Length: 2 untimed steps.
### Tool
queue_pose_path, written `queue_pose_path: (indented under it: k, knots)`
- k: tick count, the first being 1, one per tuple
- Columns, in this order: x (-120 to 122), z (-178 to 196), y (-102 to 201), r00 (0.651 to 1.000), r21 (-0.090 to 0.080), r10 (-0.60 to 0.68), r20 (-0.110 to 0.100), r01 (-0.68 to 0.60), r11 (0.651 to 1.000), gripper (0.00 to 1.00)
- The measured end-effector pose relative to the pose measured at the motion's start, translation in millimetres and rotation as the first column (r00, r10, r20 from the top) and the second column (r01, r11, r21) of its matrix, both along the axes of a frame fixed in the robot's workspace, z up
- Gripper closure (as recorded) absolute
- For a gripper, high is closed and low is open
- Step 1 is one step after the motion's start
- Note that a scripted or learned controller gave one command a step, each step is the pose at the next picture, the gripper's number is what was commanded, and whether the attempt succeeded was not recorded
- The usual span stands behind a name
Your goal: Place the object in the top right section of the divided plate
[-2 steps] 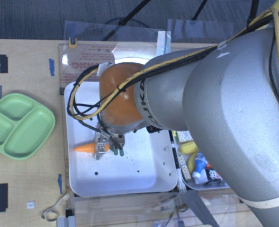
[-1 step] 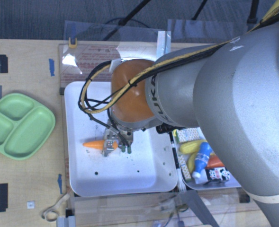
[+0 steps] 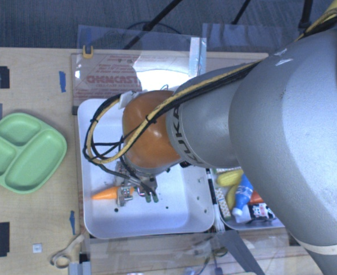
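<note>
Tool (image 3: 135, 195): low in the left bin (image 3: 174, 222), just beside the carrot (image 3: 106, 195); finger state cannot be told.
Carrot: lies on the bin floor.
Plate (image 3: 24, 152): on the bench (image 3: 31, 73), well apart.
Advice: centre on the carrot before closing.

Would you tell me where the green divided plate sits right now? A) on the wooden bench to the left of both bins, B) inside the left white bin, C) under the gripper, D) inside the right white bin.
A: the green divided plate lies on the wooden bench, left of the left white bin.
</note>
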<state>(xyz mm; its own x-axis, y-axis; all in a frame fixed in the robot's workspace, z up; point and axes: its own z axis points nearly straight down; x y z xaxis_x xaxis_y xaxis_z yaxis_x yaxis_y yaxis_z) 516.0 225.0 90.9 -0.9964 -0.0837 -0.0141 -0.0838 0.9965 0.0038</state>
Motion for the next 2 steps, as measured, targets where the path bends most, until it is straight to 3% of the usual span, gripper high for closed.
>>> queue_pose_path:
  k: [1, 2]
  knots:
    - [1.3, 10.6, 0.8, 1.0, 0.004, -0.002, 0.005, 0.002, 1.0, 1.0]
    - [30.9, -0.5, 3.3, 0.926, -0.001, 0.378, -0.003, -0.378, 0.926, 1.0]
